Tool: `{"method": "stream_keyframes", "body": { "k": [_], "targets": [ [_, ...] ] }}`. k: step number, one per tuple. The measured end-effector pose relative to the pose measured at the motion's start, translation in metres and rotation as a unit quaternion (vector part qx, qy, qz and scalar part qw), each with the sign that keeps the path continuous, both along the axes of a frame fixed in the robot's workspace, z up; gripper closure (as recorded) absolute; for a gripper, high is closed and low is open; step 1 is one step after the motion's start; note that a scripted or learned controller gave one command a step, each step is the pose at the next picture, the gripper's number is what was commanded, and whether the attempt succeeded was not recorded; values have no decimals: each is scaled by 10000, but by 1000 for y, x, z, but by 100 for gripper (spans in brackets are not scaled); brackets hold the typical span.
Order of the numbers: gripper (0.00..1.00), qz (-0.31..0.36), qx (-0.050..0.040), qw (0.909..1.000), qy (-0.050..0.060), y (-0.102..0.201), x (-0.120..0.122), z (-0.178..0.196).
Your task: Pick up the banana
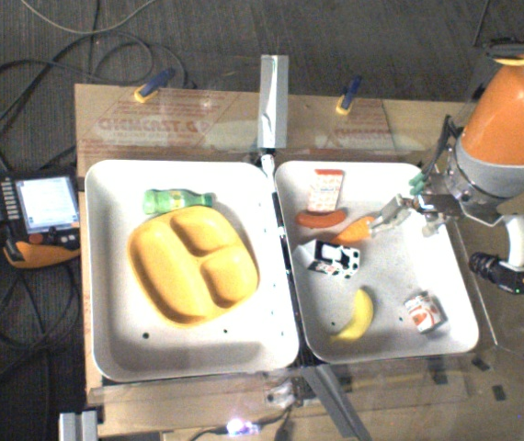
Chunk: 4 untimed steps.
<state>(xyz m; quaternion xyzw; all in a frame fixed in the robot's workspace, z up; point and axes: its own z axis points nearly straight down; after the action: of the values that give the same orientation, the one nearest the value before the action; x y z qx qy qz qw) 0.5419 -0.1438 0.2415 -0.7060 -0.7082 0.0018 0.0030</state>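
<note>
Locate the banana [358,315] in the right bin [450,274], near that bin's front wall. It lies flat on the bin floor with nothing touching it. Its long axis runs at a slant, from a lower end toward the bin's front-left corner up to an end that points toward the back right.

Locate the gripper [393,215] above the back half of the same bin, where the arm [501,127] reaches in from the right. The fingers point left, toward the carrot [358,229], and their tips sit just beside it. Nothing is seen held between them. They appear slightly apart, but the view is too coarse here to confirm it, so you should treat their state as undetermined.

Take the banana as your landmark:
- The gripper lies behind it and a little to its right, well apart.
- The black-and-white toy [336,257] lies between the banana and the carrot, just behind the banana.
- The small can [424,312] lies to its right, clear of it.

Judged from this, the approach is not yet made. The coming move must carry the fingers forward past the toy, then turn them to close across the banana's slanted axis.
</note>
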Motion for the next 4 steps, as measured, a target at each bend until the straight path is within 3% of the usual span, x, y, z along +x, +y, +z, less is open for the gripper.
{"method": "stream_keyframes", "body": {
  "k": [1,2,3,4],
  "targets": [
    [0,-434,-6,9990,-45,-7,-55,-151],
    [100,-436,1,9990,-31,-9,-54,-145],
    [0,-437,1,9990,-29,-9,-54,-145],
    [0,-406,-24,9991,-67,-7,-55,-153]
  ]
}}
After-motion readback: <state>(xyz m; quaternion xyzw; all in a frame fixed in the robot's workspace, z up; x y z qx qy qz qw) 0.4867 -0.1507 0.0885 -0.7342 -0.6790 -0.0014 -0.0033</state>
